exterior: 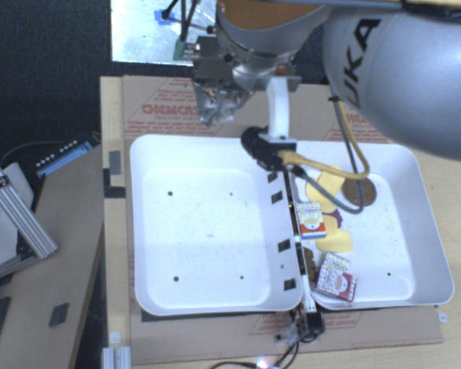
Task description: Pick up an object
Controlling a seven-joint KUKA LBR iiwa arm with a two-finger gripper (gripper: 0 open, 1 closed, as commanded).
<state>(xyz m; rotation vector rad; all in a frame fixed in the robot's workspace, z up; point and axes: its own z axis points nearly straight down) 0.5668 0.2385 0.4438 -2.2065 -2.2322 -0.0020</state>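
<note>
Two white bins (207, 283) on cardboard (161, 102) over a tan bench (61, 283). Small cartons (336, 277), yellow pieces (334, 241) and a brown disc (360, 191) crowd the right bin's left side. Gripper (215, 108) at upper centre; its jaw state can't be told.

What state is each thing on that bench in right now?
gripper: raised behind the bins, over the cardboard, nothing visibly held.
left bin: bare white floor showing.
right bin: holds a few items along its left side.
small carton: lying flat.
red-white packet: lying tilted near the front edge.
</note>
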